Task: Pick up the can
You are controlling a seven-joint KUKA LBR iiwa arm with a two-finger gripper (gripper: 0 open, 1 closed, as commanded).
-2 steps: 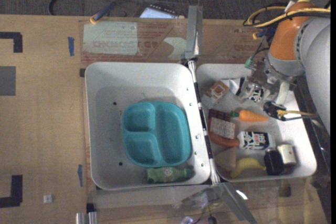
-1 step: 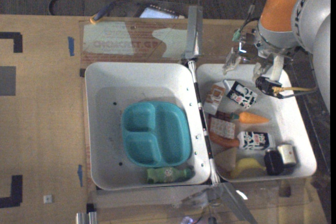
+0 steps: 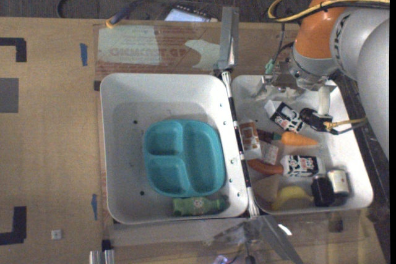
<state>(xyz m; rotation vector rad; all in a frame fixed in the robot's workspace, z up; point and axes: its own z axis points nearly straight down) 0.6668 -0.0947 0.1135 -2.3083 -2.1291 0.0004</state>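
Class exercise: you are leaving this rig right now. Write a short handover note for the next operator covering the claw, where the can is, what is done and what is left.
Claw: over the far end of the right bin; whether it is open or shut cannot be read, and nothing is seen held in it.
Can: green, lying on its side at the near edge of the left bin, just below the teal divided plate.
Done: nothing yet; the can is untouched.
Left: move across to the left bin, descend over the can, grasp and lift.
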